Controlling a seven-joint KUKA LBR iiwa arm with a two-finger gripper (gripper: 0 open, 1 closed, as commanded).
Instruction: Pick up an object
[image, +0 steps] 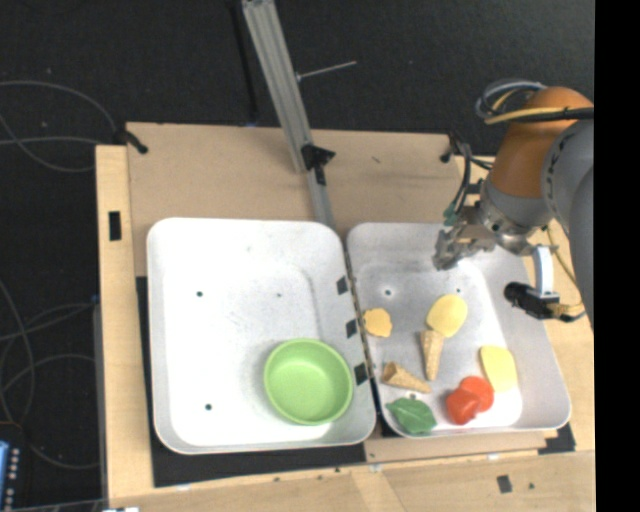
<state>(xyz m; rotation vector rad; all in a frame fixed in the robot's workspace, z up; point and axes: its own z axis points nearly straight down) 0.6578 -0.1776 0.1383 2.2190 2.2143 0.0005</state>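
Hovering at the right bin's (400, 245) far end, your jaws (447, 250) sit well apart from the ice-cream cone (440, 330); their opening can't be told. Descending here grabs nothing.

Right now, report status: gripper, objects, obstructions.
Gripper over far end of right bin, nothing seen between fingers. Toy food pieces lie at bin's near end, yellow piece closest. Green bowl in left bin.
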